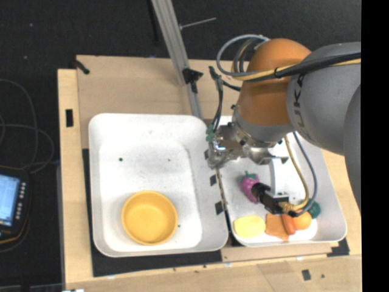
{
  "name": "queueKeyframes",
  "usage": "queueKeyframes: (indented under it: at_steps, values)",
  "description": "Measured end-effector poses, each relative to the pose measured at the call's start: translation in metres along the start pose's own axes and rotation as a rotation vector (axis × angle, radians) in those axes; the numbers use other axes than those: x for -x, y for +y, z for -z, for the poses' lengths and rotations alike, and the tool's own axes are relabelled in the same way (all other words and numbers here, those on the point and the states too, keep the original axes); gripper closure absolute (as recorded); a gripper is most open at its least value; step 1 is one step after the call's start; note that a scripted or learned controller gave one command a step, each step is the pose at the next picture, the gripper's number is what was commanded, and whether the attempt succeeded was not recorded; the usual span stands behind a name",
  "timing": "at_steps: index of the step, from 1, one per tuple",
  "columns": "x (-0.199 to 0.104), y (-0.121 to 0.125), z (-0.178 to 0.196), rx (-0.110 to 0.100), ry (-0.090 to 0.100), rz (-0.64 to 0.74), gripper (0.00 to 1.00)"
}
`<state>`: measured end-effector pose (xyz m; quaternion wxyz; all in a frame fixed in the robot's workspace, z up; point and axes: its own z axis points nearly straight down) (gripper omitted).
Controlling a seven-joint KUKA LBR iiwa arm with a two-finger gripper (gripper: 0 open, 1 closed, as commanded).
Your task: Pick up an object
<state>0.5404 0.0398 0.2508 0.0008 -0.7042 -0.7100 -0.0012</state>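
I am watching the arm (pixel 276 99) reaching in from the right and hanging over the far left part of the right bin (pixel 333 222), with its orange band showing broad and round above the wrist. The wrist is pointing down close to the wall where the two bins are meeting. I cannot tell whether the jaws are spread or pressed together, because the arm's own bulk is hiding them from this slanted view. The things I could be picking are mostly lying in the right bin. A purple piece (pixel 248 185) is lying near the middle of that bin, just on the near side of the wrist. A pale yellow piece (pixel 249 226) is lying flat in the near left corner. An orange piece (pixel 284 224) is sitting just to its right, possibly touching it, though the view is too soft there to be sure. A small green piece (pixel 315 210) is showing just beyond the orange one, on its right. A yellow bowl (pixel 149 216) is sitting upright in the near part of the left bin (pixel 152 145), well apart from the arm. Both bins are resting side by side on the desk (pixel 121 84).
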Motion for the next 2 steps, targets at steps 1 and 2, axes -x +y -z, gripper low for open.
queueKeyframes:
  at_steps: [1,2]
  values:
    - [-0.0433,-0.0227,-0.0104,-0.002,-0.002,-0.002,1.0]
    - [-0.0414,-0.0219,-0.0102,0.0,-0.002,-0.006,0.0]
